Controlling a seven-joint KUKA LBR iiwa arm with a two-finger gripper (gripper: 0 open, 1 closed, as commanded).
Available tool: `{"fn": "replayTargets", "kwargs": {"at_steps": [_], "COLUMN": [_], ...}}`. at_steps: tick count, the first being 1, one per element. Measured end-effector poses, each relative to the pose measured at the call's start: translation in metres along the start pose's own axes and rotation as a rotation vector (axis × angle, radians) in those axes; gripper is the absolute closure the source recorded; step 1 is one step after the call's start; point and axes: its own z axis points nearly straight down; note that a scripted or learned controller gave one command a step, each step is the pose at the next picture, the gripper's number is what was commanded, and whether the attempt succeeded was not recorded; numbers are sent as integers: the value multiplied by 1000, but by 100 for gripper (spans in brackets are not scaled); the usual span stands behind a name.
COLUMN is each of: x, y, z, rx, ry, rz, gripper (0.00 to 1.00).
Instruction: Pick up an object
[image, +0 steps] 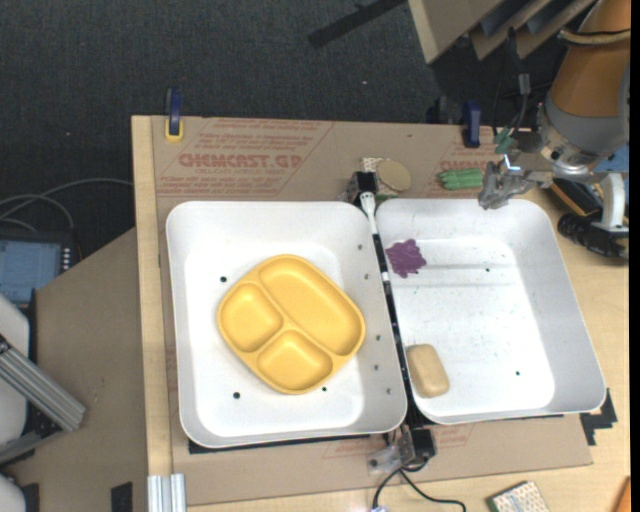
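On the bench, a brown board (300, 150) printed with red lettering carries two shallow white bins side by side.

Left bin (190, 300): contains one yellow divided tray (290, 322). The tray has three compartments and lies flat near the bin's centre. It is turned at a slant to the bin walls, with its long axis running from upper left to lower right.

Right bin (540, 300): contains two small objects, both close to the wall shared with the left bin. The floor of this bin shows scattered dark specks.

- Tan block (428, 369): a rounded, soap-like piece in the near left corner of the right bin. Its long axis runs roughly along the shared wall, tilted slightly, with the far end toward the upper left and the near end toward the lower right. It lies flat and is well apart from the gripper.
- Purple object (405, 257): a small irregular piece in the far left part of the right bin, just beside the shared wall. No clear long axis can be made out.

Arm (590, 80): enters from the upper right, with the orange band visible above the wrist. The gripper (497, 187) hangs over the far rim of the right bin, near its middle. Nothing is seen between its fingers; whether they are spread or closed cannot be told.

Beyond the bins, a green object (460, 180) lies on the board, just left of the gripper.
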Motion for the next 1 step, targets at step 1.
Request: {"fn": "replayTargets", "kwargs": {"at_steps": [1], "x": [37], "y": [16], "z": [120], "rx": [23], "ry": [6], "rz": [2], "gripper": [100]}}
